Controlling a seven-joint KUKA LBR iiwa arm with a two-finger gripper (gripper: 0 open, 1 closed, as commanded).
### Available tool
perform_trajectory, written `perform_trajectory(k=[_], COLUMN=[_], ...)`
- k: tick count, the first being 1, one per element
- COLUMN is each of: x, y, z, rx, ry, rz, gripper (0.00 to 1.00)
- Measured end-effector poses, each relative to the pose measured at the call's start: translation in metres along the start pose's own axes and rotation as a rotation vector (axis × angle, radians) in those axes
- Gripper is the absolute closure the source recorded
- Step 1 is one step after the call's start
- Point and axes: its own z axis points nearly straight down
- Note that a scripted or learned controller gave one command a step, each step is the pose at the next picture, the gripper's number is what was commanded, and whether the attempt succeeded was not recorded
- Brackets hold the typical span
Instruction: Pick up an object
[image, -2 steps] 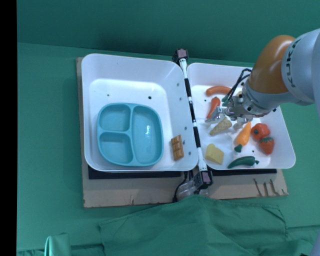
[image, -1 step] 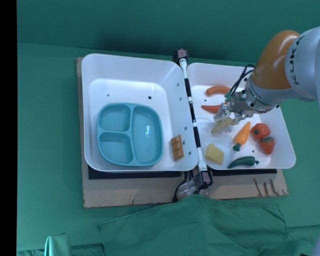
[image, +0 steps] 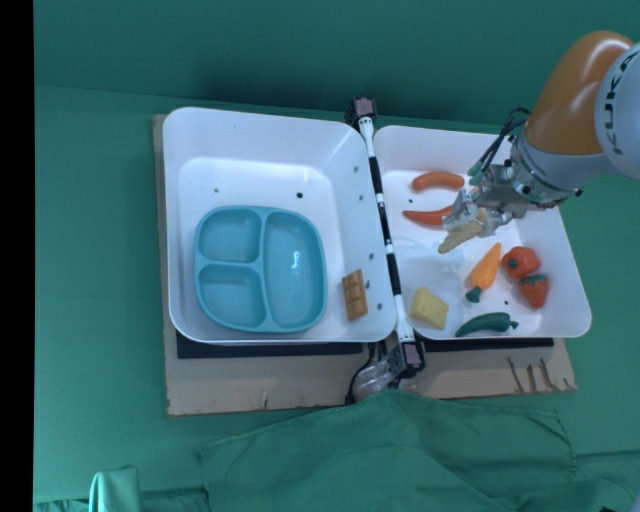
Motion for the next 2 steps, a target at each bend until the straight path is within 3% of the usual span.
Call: perform_trajectory(k=[2], x=[-0.009], y=[-0.001], z=[-0.13], rx=[-0.005], ry=[-0.001], rz=[-0.001], gripper=[1.0])
